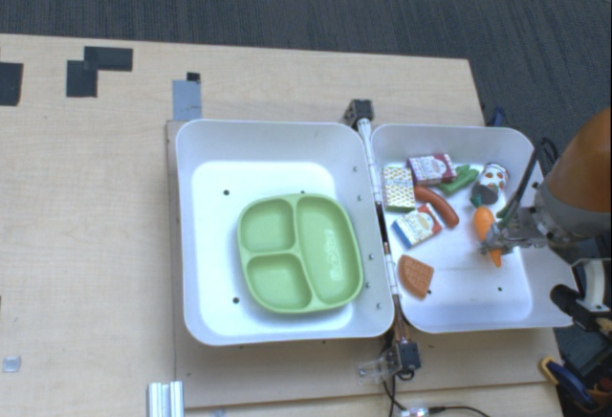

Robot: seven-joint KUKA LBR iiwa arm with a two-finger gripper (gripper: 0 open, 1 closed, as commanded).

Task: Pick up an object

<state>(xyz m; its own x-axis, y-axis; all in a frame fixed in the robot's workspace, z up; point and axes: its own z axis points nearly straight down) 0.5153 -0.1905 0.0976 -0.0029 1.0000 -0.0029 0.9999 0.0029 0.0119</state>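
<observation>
Cracker: an orange wedge (pixel 416 275) lies at the right bin's (pixel 459 310) near left.
Plate: a green three-section plate (pixel 300 253) sits in the left bin (pixel 206 214).
Gripper: the gripper (pixel 496 243) is low over an orange carrot (pixel 485 222); finger state cannot be told.
Far items: sausage (pixel 441 207), green pepper (pixel 460 180), small packets (pixel 429 167).
</observation>
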